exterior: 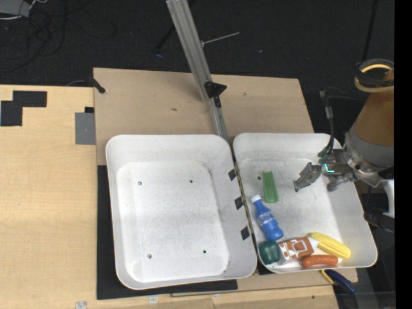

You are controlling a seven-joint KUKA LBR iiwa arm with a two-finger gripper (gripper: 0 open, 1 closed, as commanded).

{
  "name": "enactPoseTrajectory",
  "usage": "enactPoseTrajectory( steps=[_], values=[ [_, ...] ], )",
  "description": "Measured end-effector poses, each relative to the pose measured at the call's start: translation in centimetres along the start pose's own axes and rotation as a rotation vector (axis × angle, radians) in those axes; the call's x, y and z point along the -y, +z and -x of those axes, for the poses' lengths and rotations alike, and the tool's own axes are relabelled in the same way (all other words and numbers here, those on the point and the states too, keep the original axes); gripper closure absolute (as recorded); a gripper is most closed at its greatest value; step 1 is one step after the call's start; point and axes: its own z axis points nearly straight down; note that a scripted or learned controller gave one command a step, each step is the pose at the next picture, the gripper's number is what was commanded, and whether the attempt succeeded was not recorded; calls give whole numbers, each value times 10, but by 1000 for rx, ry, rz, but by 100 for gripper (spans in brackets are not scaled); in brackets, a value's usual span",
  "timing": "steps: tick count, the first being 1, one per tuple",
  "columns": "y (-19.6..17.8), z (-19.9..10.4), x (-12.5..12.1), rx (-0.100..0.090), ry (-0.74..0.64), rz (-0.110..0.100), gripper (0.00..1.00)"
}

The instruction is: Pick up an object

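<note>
So the whole setup is laid out on a light wooden bench with a tan board under the bins, and the background is taken up by dark floor with loose cables in the top left corner. Two shallow white bins are set side by side: the left bin and the right bin, with a slanted metal rail running down toward the seam between them. In the right bin, a green block is placed near the middle, a blue bottle is lying just below it along the left wall, and a corn cob, a red sausage, an orange-and-white packet and a dark green lump are bunched at the near edge. The gripper is hung over the right bin's upper right part, well apart from the green block; its fingers look spread, probably, with nothing seen between them.
</note>
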Motion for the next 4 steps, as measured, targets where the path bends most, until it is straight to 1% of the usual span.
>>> enactPoseTrajectory(
  steps=[1, 2, 3, 4],
  values=[
    [-2, 1, -1, 1, 2, 5, 0],
    [41, 0, 0, 0, 1, 0, 0],
    [96, 9, 5, 0, 2, -1, 0],
    [123, 8, 4, 2, 2, 6, 0]
  ],
)
